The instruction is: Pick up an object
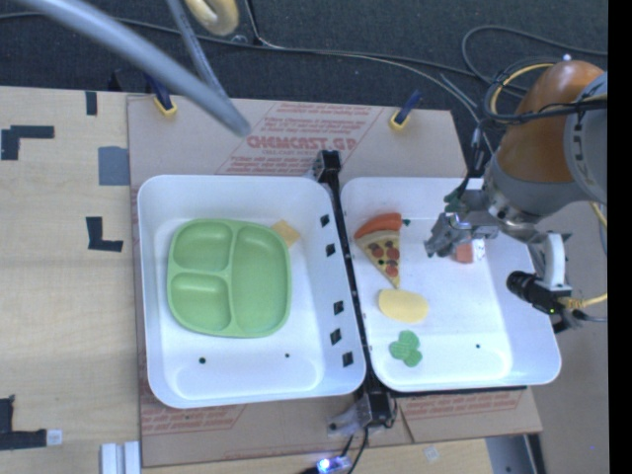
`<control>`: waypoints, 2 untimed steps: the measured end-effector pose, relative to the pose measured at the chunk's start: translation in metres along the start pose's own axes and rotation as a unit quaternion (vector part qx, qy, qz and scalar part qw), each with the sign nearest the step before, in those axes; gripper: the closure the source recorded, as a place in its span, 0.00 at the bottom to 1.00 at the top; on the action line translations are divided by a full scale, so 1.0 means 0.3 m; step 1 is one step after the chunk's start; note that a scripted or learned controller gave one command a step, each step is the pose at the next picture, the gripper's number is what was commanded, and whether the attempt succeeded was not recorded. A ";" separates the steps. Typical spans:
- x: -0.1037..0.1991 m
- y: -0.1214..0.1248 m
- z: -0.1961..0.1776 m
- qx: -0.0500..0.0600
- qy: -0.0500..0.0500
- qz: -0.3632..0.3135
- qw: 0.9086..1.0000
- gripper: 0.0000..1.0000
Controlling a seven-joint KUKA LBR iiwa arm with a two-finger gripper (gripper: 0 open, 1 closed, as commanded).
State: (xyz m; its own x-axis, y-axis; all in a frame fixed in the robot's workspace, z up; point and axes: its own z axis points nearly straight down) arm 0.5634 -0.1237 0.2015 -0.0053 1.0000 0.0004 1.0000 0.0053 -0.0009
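Observation:
In the right bin lie a pizza slice with a red crust at its upper left, a pale yellow oval piece below it, and a green broccoli-like toy near the front. My gripper hangs over the bin's upper right part, fingers pointing down. A small red and white object sits right at the fingertips; whether the fingers close on it I cannot make out.
The left bin holds a green divided plate and a small yellow piece by the plate's upper right corner. A black divider runs between the bins. Cables trail behind the bench.

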 end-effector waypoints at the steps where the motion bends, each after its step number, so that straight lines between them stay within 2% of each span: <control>1: 0.145 0.025 -0.017 0.000 0.000 0.000 1.000 1.00; 2: 0.315 0.050 0.007 0.000 0.000 0.000 1.000 1.00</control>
State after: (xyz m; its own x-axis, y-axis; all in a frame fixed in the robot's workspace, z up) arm 0.5779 -0.0292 0.1994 -0.0057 1.0000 0.0003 1.0000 0.0057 -0.0018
